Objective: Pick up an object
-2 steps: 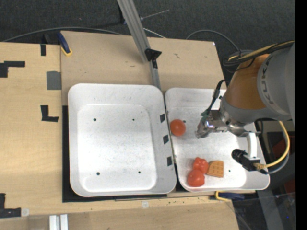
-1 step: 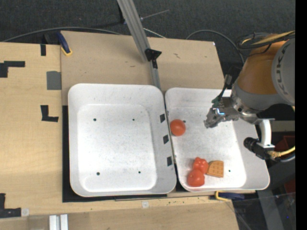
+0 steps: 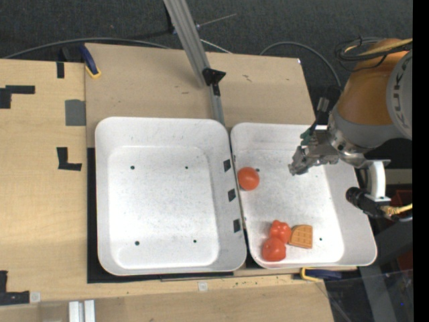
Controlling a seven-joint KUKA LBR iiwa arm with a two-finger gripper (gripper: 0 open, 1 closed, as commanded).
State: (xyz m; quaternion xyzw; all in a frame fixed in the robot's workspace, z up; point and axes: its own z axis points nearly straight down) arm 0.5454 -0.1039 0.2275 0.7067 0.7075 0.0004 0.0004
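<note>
A small red-orange ball [image 3: 249,178] lies near the left wall of the right bin [image 3: 333,247]. Two red pieces [image 3: 275,241] sit close together at that bin's front, with a tan waffle-like piece [image 3: 301,236] touching them on the right. My gripper [image 3: 297,167] hangs over the right bin's upper middle, to the right of the ball and apart from it. I see nothing between its fingertips.
The left bin [image 3: 161,193] sits beside the right one, joined by black clips at the shared wall. A grey metal pole [image 3: 191,35] slants in from the top. The arm's orange-banded body [image 3: 372,99] covers the right bin's far right corner.
</note>
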